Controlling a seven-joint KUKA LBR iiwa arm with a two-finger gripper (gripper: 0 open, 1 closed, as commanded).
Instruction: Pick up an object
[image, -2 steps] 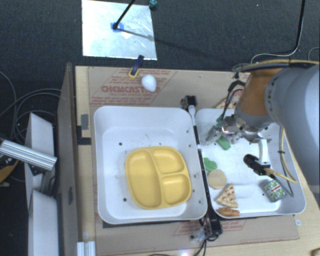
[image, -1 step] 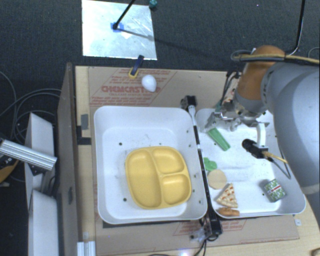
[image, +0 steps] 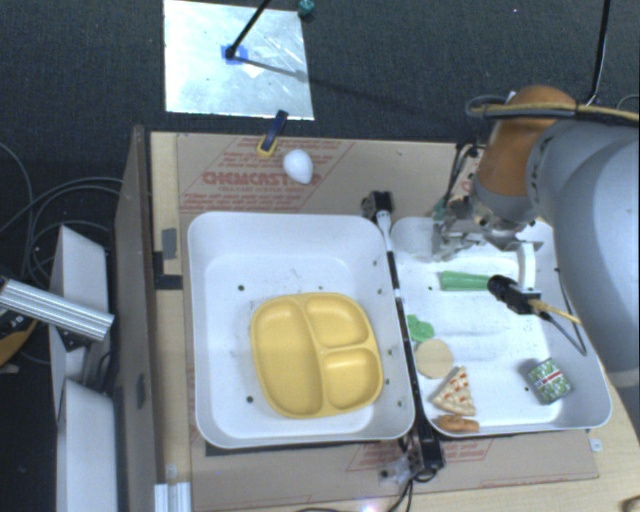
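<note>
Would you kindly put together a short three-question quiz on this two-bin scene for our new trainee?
1. True or false: the yellow divided tray lies in the right bin.
2. Which item lies nearest the gripper? A) green stick B) pizza slice C) small can
3. Fill in: the white ball rests on the ______ behind the bins.

Key
1. False; it lies in the left bin.
2. A.
3. Cardboard.
</note>
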